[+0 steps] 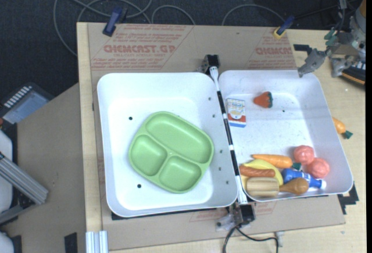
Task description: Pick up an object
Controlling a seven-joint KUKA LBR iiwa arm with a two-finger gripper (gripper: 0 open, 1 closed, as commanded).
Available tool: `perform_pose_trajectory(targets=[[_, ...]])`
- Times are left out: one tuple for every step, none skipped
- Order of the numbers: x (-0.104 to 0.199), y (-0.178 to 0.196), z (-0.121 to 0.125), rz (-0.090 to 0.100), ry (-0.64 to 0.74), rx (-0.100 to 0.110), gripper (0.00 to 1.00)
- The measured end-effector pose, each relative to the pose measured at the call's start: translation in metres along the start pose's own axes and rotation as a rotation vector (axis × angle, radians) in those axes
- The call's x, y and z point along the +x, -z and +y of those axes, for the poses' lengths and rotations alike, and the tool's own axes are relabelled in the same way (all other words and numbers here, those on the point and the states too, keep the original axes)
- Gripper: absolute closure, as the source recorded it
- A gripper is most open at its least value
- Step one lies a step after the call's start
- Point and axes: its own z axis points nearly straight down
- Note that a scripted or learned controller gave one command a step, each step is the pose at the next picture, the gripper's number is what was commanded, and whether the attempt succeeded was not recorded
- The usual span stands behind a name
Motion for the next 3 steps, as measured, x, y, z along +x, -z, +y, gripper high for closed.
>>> perform_pose_trajectory(targets=[[-0.011, -0.073, -0.054, 0.0, -0.001, 0.003, 0.0], [-0.005, -0.085, -0.14, 0.0, -0.001, 0.002, 0.0], [0.021, -0.161, -0.153, 0.001, -0.001, 0.002, 0.0]])
